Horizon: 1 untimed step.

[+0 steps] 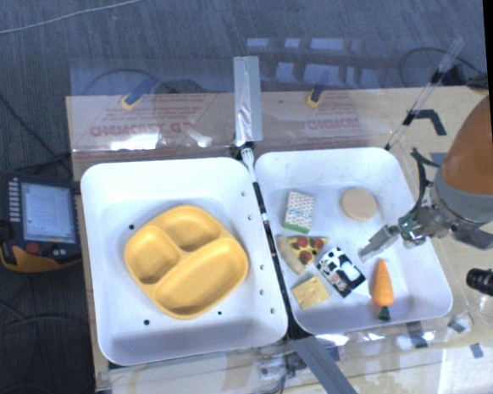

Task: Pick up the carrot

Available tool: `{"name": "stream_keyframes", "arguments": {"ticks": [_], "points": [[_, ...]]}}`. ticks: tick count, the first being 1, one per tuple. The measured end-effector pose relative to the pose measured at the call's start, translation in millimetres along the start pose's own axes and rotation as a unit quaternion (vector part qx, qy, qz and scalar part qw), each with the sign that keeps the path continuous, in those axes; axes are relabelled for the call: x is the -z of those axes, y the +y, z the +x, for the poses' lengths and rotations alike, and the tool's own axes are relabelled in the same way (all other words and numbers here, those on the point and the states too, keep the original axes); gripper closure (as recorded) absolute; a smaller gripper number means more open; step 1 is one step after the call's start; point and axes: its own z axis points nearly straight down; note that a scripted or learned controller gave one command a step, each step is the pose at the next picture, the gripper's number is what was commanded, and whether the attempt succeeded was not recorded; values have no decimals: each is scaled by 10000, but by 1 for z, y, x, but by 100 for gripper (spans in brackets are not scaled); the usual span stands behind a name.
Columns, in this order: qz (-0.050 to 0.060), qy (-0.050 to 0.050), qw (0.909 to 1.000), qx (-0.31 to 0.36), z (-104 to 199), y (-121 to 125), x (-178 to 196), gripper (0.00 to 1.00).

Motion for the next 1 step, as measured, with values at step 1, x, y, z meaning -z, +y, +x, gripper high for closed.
{"name": "stream_keyframes", "arguments": {"ticks": [1], "points": [[-21, 11, 9975, 711, -42, -9, -94, 0]]}}
